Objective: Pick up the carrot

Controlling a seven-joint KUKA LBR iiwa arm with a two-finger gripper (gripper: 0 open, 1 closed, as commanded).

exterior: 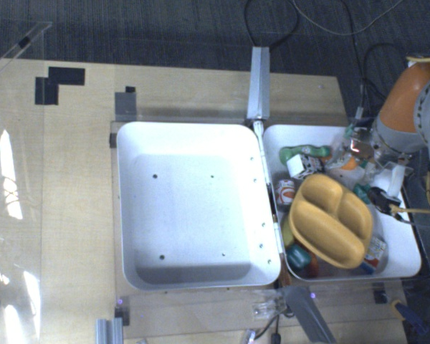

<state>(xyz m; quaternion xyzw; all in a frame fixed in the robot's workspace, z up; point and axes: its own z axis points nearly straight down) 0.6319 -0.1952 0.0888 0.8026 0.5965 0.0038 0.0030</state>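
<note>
A small orange piece, which looks like the carrot [349, 163], lies at the back of the right bin [408, 260] among clutter. It is mostly hidden by the gripper and the items around it. My gripper [355, 151] hangs directly over that orange piece at the bin's back right, with the grey arm and its orange band [405, 102] reaching in from the right. The view does not show the carrot between the fingers.
A big yellow bun-shaped toy [331, 219] takes up the middle of the right bin. Around it lie a green object [304, 152], a red can [285, 190], a teal item [362, 192] and a clear bottle [376, 249]. The left bin [186, 199] adjoins it.
</note>
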